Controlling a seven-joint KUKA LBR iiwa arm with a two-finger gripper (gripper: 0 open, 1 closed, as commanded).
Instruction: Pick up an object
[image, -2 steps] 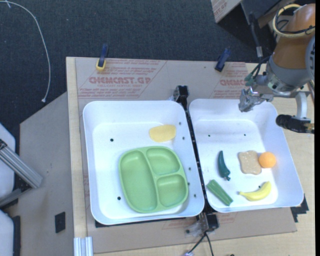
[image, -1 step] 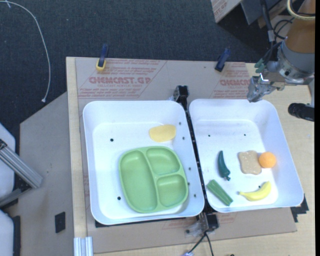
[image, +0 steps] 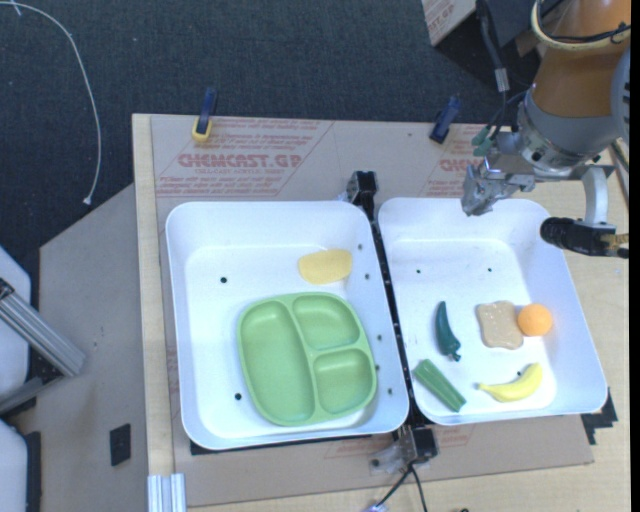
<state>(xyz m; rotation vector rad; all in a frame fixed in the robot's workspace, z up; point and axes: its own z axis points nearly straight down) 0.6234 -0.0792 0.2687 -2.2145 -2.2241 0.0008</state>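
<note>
The pepper (image: 446, 331) lies in the right bin (image: 565, 270), long axis running near to far, its curled tip toward the front rim. The gripper (image: 481, 201) hangs over the bin's back rim, well behind it; its state I cannot tell.

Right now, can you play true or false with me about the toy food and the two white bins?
1. The banana lies in the right bin. True.
2. The green divided plate sits in the right bin. False: it sits in the left bin.
3. The orange ball touches the tan bread slice. True, they lie right against each other.
4. The gripper is holding the banana. False: it hangs over the far edge of the right bin, away from the food.
5. A pale yellow piece lies just beyond the green plate, in the left bin. True.
</note>
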